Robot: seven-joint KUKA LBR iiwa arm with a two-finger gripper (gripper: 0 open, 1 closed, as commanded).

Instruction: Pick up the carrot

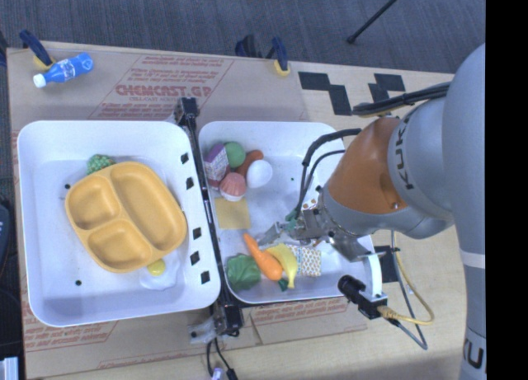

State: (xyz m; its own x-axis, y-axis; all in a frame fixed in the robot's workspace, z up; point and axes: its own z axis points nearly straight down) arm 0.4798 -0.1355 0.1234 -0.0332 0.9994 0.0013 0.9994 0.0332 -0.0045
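Observation:
The orange carrot (263, 258) lies slantwise near the front of the right bin (280, 135), between a green leafy vegetable (242, 272) and a yellow banana (286, 261). My gripper (288, 227) hangs low in the right bin, just above and to the right of the carrot. Its fingers point left toward the bin's middle. The carrot rests on the bin floor, apart from the gripper. The arm's orange band and grey wrist cover the bin's right side.
The right bin also holds a yellow cheese slice (232, 214), a white egg (259, 173), a red-and-white item (233, 186), a green ball (235, 154) and a checkered packet (308, 261). A yellow divided plate (124, 214) sits in the left bin. A blue bottle (64, 68) lies at the bench's far left.

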